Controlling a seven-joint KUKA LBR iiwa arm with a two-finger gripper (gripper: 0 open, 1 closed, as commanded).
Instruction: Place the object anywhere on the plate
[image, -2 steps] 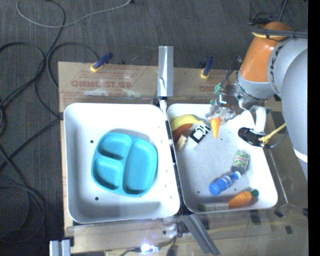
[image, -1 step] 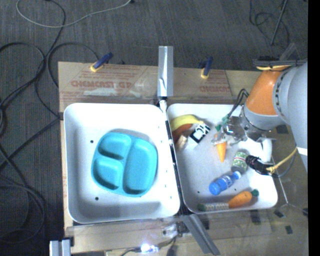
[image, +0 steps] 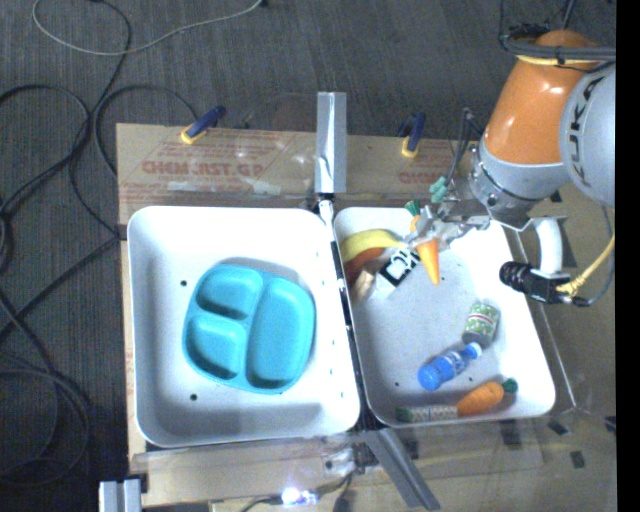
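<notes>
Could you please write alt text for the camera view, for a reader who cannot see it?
A grey and orange robot arm reaches from the right, its gripper over the right bin by an orange cone and a banana. A blue bottle, carrot and small jar lie nearer the front. The left bin holds a blue divided plate.

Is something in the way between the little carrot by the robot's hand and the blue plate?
Yes. The bins' touching walls lie between the carrot and the plate; the banana sits just left of it.
</notes>
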